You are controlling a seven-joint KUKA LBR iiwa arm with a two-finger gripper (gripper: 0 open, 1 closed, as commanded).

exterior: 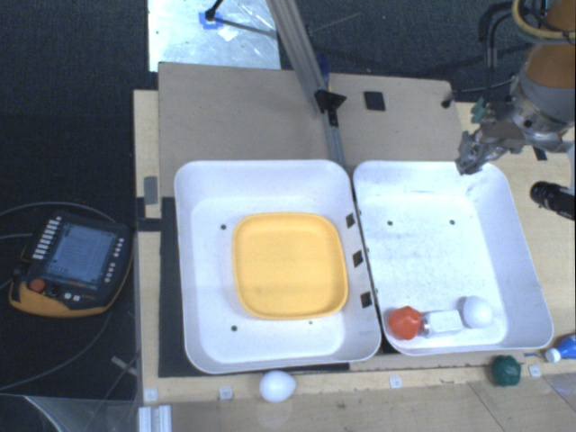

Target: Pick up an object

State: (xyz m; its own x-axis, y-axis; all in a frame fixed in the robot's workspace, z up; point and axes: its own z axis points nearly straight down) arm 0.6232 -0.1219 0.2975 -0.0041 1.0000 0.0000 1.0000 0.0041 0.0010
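Note:
A yellow square plate (291, 265) lies in the left bin (202, 196). Along the near wall of the right bin (504, 205) sit a red-orange ball (405, 323), a small white block (444, 321) and a white ball (476, 312). My gripper (470, 160) hangs over the far right corner of the right bin, well away from those objects. I see nothing between its fingers, and their spread is too small to make out.
A white egg-shaped object (277, 386) rests on the bench in front of the left bin. A dark green ball (506, 370) lies at the front right, outside the bins. A teach pendant (70, 268) sits at the left. A metal rail (301, 43) slants down toward the bins' back.

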